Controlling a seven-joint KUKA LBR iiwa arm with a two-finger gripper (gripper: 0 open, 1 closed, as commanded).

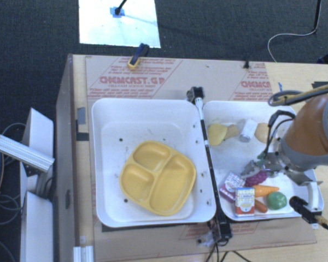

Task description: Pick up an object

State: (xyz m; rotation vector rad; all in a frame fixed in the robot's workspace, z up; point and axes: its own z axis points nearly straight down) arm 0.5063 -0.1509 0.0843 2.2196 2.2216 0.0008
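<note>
Camera view from above: a purple toy piece (256, 177) lies in the right bin (229, 111), near its middle, and the gripper (264, 165) sits just above and touching or nearly touching its upper edge; whether the pincer is open, closed or gripping anything cannot be told, because the grey wrist and orange band of the arm (311, 132) cover it. Just below the purple piece lie an orange carrot (265, 190), a green round toy (276, 200), a small orange-and-white carton (244, 200) and a pink-and-white packet (231, 184), all crowded in the bin's near corner. Toward the far side of the same bin rest a yellow pear-like fruit (217, 134), a pale cylinder (247, 130) and a tan lump (262, 132), well apart from the gripper. The left bin (106, 119) holds a yellow divided tray (157, 176), tilted a little off square. Both bins sit on a bench covered by a protective sheet printed CHEMCAST (132, 81). A yellow-and-black clip (137, 57) lies at the bench's far edge. Beyond is dark carpet bearing a pale square panel (119, 15).
</note>
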